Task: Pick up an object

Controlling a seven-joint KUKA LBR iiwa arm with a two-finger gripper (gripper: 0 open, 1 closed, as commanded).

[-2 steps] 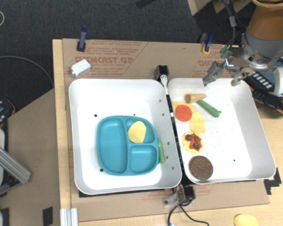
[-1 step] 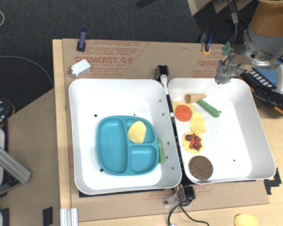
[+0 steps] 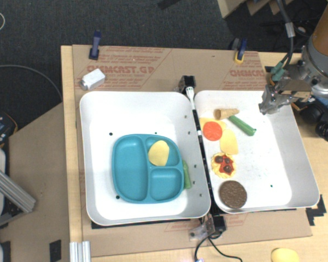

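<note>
A grey metal hand [image 3: 269, 105] is seen poised at the two o'clock corner of the glossy white right bin [image 3: 284, 162]; whether it is open or closed cannot be told. Nothing is seen gripped. A green cylindrical toy vegetable [image 3: 241, 125] lies at its eight o'clock, beside a flat red disc [image 3: 212, 131], a yellow slice [image 3: 229, 143] and a brown round patty [image 3: 232, 194]. A teal divided plastic plate [image 3: 136, 171] is set in the left bin [image 3: 98, 146].

Arm [image 3: 322, 48] cropped at right edge

Bright even overhead light, soft faint shadows, sharp focus, white bins [image 3: 136, 108] slightly glaring
</note>
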